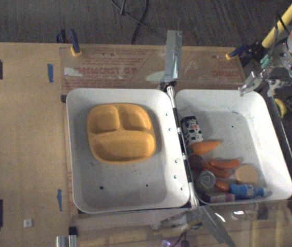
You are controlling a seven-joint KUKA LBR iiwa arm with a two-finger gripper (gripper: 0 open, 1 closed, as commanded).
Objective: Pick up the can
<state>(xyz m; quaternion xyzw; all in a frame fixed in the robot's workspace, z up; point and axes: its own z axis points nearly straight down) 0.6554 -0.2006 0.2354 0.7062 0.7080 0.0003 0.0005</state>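
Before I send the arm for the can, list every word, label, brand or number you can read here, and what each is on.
Red print on the cardboard sheet behind the left bin: upside down and blurred, not readable.
Red print on the cardboard behind the right bin: also blurred, not readable.
Can, black-and-white label: too small to read.
Blue bottle: no legible label.

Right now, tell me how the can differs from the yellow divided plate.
The can is small, dark with white patterning, and lies in the right bin against its left wall; the yellow divided plate is far larger, plain yellow and flat, in the left bin. The can sits close to a carrot and other items; the plate sits alone. Both rest apart from the gripper.
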